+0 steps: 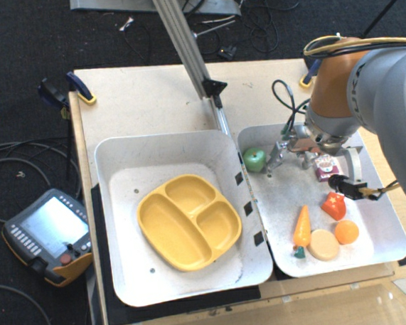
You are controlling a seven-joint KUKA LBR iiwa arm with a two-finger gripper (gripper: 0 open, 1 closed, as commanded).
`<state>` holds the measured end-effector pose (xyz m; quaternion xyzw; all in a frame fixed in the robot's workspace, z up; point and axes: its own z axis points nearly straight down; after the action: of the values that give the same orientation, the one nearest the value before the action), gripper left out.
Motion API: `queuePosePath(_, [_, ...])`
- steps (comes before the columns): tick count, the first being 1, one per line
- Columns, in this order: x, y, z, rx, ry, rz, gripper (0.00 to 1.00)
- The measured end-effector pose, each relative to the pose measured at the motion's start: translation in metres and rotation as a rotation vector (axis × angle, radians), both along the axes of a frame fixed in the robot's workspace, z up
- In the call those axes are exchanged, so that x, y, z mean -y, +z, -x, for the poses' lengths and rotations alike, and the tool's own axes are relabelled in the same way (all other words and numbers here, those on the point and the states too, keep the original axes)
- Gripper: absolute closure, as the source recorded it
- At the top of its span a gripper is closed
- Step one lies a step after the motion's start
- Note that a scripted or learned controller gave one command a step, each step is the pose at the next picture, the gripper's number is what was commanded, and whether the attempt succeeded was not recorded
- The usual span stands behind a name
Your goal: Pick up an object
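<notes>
The robot arm [385, 83], at the right of the frame, is a thick, rounded grey tube with a broad orange band above its wrist, black and yellow cables looping beside it, and a small metallic gripper [282, 154] of silvery, angular parts toward the frame's centre.

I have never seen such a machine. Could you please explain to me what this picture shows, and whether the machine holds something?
The camera looks down at a slant on a bench with two white bins. The grey and orange shape at the right is a robot arm; its gripper hangs over the right bin, near a green apple. I cannot tell if it holds anything. That bin also has a carrot, a red pepper, an orange, a pale disc and a small purple item. The left bin holds a yellow divided plate.
</notes>
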<state>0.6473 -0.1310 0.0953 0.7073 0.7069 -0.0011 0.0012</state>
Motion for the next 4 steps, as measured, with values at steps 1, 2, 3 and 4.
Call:
queuePosePath(1, [-0.001, 0.011, -0.001, 0.002, 0.001, -0.001, 1.00])
queuePosePath(2, [0.005, 0.068, 0.005, 0.006, -0.001, -0.001, 1.00])
queuePosePath(3, [0.005, 0.123, 0.003, 0.008, 0.002, -0.001, 1.00])
queuePosePath(4, [-0.045, 0.116, 0.011, -0.001, 0.007, -0.005, 1.00])
